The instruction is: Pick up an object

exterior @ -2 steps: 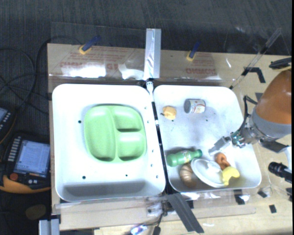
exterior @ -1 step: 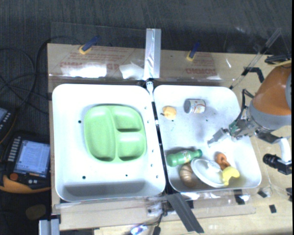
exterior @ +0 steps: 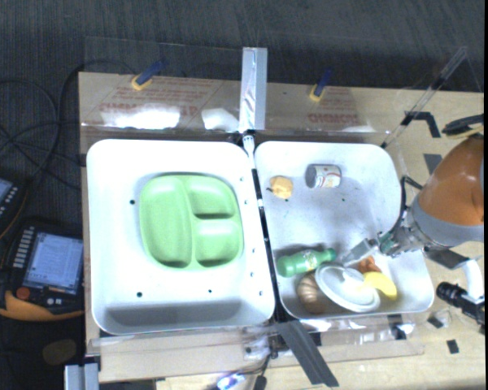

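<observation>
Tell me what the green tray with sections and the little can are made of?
The green divided tray looks like matte moulded plastic: even colour, soft rounded edges, little glare. The small silvery can lying on its side looks like shiny metal, since it glints pale grey, though a label may wrap it.

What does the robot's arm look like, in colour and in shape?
The arm has a rounded orange band above a grey wrist section. It narrows to a slim metallic pincer, which is small and blurred, so finer markings cannot be read.

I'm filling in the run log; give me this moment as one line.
arm: reaching into right bin | claw: low over clutter near green bottle, white bowl | left bin: green divided tray
</observation>
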You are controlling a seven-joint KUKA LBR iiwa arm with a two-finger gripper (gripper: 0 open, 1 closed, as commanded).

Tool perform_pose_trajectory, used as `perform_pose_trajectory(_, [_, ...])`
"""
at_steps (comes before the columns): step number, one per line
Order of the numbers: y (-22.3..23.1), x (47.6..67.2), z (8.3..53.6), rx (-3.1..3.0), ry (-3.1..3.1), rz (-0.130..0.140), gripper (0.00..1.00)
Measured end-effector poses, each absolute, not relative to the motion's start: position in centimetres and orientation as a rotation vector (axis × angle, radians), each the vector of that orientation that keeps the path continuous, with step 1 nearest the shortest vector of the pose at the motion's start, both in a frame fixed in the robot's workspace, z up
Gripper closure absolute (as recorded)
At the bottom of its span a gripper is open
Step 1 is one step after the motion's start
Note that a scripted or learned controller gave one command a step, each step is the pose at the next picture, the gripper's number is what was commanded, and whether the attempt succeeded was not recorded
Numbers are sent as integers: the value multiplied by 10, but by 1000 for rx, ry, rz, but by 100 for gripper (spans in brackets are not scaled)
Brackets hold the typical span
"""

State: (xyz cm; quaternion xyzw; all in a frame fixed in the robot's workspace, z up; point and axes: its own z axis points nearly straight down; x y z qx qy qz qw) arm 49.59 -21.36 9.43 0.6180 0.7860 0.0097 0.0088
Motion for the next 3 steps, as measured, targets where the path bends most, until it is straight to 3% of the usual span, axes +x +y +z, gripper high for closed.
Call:
perform_pose_trajectory(1, [-216, 495, 100, 1932, 2453, 19, 100])
perform_pose_trajectory(2, [-158, 536, 192, 2485, 1924, -8, 100])
perform_pose_trajectory(3, [-126, 560, 209, 2468, 1945, -8, 100])
